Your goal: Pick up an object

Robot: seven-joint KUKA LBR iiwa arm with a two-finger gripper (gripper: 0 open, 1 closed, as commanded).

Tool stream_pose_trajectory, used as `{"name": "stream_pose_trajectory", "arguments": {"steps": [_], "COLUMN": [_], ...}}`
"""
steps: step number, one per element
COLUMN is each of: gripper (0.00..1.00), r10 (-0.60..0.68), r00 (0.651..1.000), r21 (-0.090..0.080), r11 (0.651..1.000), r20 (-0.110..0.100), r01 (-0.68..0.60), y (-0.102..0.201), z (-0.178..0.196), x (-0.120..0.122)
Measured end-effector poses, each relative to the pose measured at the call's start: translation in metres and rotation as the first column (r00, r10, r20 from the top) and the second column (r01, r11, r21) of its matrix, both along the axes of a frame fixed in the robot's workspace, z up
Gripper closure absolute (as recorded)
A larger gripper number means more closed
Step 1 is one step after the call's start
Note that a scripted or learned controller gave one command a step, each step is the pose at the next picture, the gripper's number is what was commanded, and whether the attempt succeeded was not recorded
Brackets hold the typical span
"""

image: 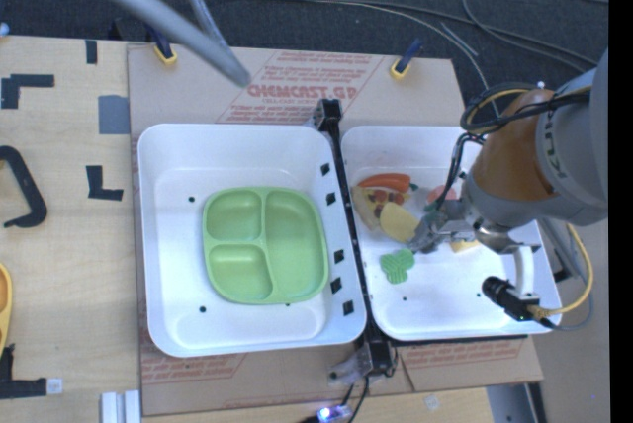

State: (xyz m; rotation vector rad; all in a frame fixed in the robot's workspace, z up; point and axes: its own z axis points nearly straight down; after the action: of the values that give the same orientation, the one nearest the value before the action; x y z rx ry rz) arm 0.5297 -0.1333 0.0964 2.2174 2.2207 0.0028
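In the right bin [450, 312] lie several small toy foods: a red-orange piece [384, 182], a pale yellow piece [398, 221] and a green leafy piece [398, 265]. My gripper [432, 231] reaches down into this bin from the right, its tip just right of the yellow piece and above the green one. The grey wrist with its orange band [514, 159] covers the bin's right half. A small yellowish object [464, 245] peeks out beside the wrist.
The left bin [168, 213] holds a green divided plate [265, 245]. A black divider [341, 213] runs between the bins. Cables loop over the dark floor behind the bench, and a grey pole crosses the upper left.
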Motion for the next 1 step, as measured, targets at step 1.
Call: {"name": "stream_pose_trajectory", "arguments": {"steps": [1], "gripper": [1.0], "r10": [0.0], "r00": [1.0], "r21": [0.002], "r11": [1.0], "r20": [-0.001], "r01": [0.0], "y": [0.0009], "z": [0.0442], "x": [-0.0056]}}
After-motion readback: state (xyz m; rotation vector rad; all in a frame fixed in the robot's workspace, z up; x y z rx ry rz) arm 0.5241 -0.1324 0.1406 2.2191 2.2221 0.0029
